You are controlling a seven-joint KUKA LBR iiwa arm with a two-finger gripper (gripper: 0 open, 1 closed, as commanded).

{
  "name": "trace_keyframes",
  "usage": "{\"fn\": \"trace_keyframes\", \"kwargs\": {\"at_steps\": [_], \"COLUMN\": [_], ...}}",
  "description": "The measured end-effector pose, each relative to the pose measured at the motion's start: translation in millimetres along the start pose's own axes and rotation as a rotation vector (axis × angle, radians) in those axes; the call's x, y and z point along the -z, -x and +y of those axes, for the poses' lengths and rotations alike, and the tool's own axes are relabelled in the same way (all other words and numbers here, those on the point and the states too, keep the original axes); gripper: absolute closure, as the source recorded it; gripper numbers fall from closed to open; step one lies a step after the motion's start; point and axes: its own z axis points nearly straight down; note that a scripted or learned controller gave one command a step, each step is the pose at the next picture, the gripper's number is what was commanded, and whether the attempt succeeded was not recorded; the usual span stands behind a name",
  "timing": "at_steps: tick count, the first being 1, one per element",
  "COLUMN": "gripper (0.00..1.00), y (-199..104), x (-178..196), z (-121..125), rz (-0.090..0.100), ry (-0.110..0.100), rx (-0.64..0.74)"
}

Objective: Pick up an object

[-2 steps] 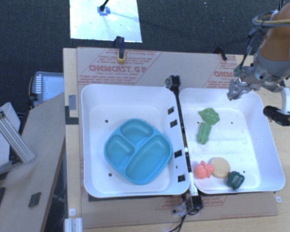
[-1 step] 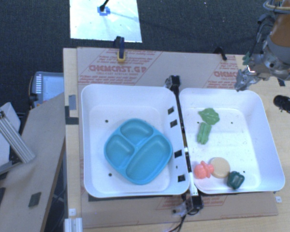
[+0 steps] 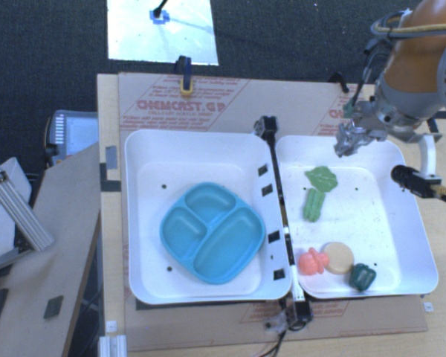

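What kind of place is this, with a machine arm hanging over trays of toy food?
Most likely a robotics lab test bench. A grey and orange arm reaches over two white bins taped onto cardboard, one holding toy vegetables, the other a blue divided plate.

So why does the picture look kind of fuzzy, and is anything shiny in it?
In the camera view the whole picture is soft and grainy; the grey arm's pincer is smeared, so its fingers are hard to make out. The pale square sheet on the dark floor shines with glare. The light is even, so the round blue divided plastic plate casts hardly any shadow in the left white bin.
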Motion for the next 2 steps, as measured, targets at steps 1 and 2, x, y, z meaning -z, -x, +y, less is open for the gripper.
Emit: {"fn": "trace_keyframes", "kwargs": {"at_steps": [1, 2], "gripper": [1.0, 1.0], "y": [-55, -95], "x": [0, -2], "z": [-26, -51], "rz": [0.0, 0.0], "ry": [0.001, 0.0], "rx": [0.001, 0.0]}}
